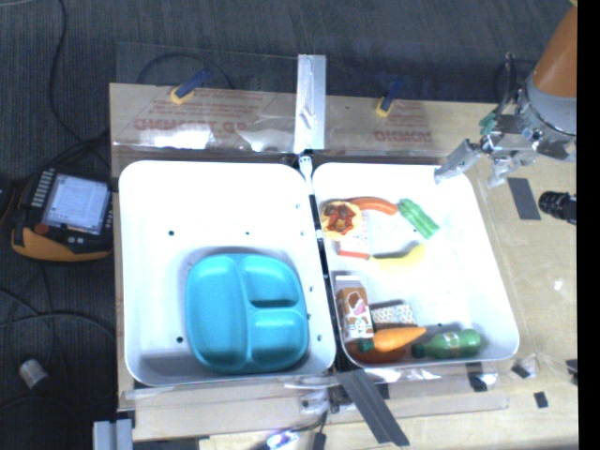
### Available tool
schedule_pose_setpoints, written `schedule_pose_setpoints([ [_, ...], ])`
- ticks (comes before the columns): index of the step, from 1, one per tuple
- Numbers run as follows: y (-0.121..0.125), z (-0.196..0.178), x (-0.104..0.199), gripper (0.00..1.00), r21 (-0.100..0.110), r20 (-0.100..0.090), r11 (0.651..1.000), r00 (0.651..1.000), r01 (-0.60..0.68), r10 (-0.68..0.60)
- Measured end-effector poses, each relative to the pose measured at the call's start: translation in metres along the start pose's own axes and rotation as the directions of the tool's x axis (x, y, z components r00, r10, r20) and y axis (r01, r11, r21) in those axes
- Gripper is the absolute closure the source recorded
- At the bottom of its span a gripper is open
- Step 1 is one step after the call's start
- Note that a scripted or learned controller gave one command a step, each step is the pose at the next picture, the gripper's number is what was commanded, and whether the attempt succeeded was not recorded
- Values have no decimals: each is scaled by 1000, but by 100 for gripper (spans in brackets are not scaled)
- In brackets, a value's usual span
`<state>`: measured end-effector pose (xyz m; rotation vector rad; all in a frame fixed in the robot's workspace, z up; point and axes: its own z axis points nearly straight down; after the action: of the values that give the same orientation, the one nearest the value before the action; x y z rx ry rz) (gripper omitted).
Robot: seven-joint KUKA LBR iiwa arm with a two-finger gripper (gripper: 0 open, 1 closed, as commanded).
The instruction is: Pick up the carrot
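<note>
**End effector at upper right; carrot in right bin, lower centre**

The end effector point(469, 162) sits at the upper right of the frame, over the far right corner of the right bin point(469, 251). Its finger spread cannot be determined from this view, and nothing is visible in its grip.

The carrot point(398, 338) lies flat along the near wall of the right bin, in the lower centre-right of the frame, well apart from the end effector. A green bottle point(450, 343) lies just beside it to the right. A brown packet point(353, 312) lies to its upper left.

Higher in the same bin are a banana point(401, 253), a green vegetable point(418, 217) and a pizza slice point(340, 217).

The left bin point(159, 204) holds a teal compartment tray point(246, 312). Both bins rest on the bench point(525, 251).
</note>
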<state>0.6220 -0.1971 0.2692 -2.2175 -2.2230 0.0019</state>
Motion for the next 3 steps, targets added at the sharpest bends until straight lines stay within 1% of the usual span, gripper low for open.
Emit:
schedule_pose_setpoints([
  [1,10,67,-27,0,1,4,996,996,-92,92],
  [2,12,107,-23,0,1,1,982,982,-187,187],
  [3,-2,148,-15,0,1,-2,981,981,-192,192],
])
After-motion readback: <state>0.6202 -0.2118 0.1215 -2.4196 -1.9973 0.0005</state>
